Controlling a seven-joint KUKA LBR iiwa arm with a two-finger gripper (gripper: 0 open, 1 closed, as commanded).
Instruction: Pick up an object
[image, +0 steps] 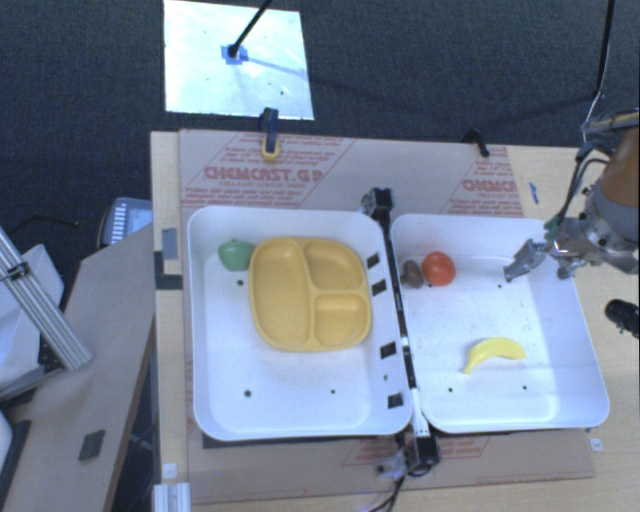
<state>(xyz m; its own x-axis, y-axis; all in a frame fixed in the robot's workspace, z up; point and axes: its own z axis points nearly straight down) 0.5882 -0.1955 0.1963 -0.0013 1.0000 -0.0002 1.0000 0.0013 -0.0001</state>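
Observation:
In the right bin (560, 400) lie a yellow banana (494, 352) near the front, and a red-orange round fruit (438, 267) with a small brown object (411, 272) beside it at the back left. The left bin (215, 400) holds a yellow divided plate (309, 293) and a green apple (235, 254) at its back left. My gripper (532, 259) hangs over the right bin's back right part, open, with nothing between its fingers. It is well to the right of the red fruit and above the banana.
A black divider strip (393, 310) runs between the two bins. The bins rest on a cardboard sheet (300, 170) on the bench. A yellow clamp (270, 135) stands at the back edge. Grey equipment (40, 320) sits to the left.

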